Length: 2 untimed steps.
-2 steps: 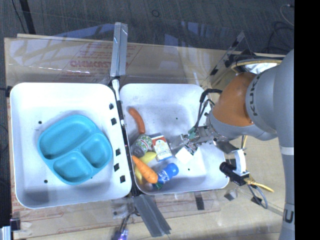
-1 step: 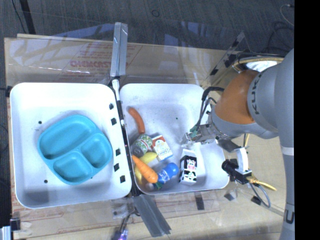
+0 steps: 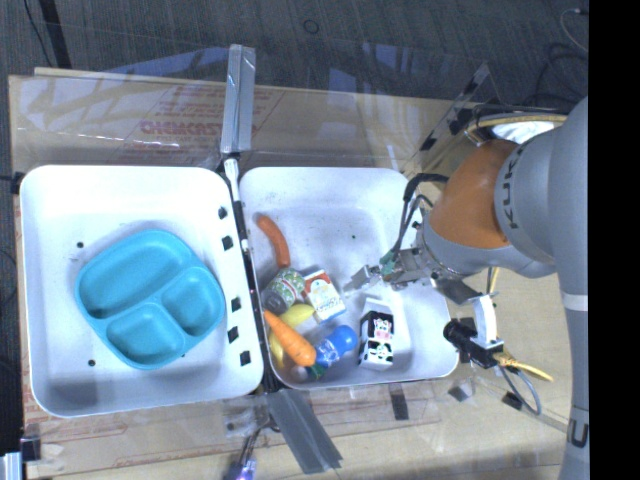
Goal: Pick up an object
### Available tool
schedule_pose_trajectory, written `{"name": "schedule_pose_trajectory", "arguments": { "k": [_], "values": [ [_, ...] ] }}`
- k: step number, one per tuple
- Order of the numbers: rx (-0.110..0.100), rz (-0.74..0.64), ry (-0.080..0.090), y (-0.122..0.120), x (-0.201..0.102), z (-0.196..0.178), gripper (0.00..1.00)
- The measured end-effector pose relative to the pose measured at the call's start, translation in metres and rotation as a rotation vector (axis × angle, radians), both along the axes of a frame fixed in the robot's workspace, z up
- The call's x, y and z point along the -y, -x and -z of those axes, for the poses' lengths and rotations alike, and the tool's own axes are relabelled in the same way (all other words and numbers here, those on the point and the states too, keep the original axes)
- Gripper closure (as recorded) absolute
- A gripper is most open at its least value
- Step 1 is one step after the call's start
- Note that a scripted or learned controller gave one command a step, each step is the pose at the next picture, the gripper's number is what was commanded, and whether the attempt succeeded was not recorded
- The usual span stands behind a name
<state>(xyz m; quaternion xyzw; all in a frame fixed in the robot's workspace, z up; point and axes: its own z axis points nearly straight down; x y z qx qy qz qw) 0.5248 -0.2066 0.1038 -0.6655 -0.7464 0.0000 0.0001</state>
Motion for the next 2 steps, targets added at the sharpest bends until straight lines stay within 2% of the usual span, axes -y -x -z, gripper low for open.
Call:
{"name": "schedule_pose_trajectory", "arguments": {
  "k": [1,2],
  "values": [
    [-0.003,-0.098,-0.002,0.0474,-0.0058,0.0127,0.0],
    [-0.002,-0.103,-0.002,0.0464,-0.0057,0.0027,1.0]
  ]
}}
